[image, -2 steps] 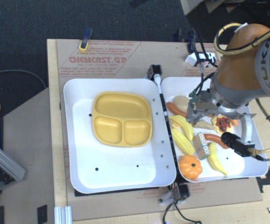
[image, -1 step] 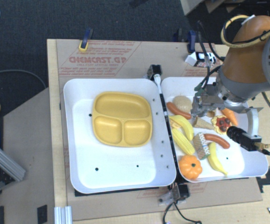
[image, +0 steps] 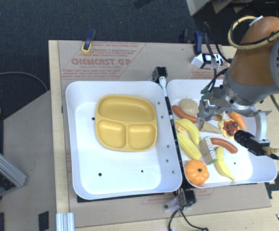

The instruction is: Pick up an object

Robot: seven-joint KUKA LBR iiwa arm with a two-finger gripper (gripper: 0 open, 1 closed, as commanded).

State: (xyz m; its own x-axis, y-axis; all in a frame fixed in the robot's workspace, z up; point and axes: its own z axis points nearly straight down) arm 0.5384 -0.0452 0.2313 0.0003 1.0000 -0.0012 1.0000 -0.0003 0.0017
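- Several toy foods crowd the right bin [image: 262, 174], right of centre — the gripper [image: 207, 110] hangs over its upper part, near a bread-like lump [image: 188, 105] and a sausage [image: 183, 113].
- Whether the claw is open or closed, I cannot tell.
- Judged best: drop straight down on one piece, clear of neighbours.
- Sausage's long axis runs upper-left to lower-right — close across it.

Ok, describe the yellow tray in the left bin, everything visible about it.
The yellow tray is a glossy, plastic-looking plate with rounded corners and three compartments: one wide section along the far side, two smaller ones side by side nearer the camera. Nothing lies in it. It sits flat in the left bin, toward its far half, apart from the bin's walls.
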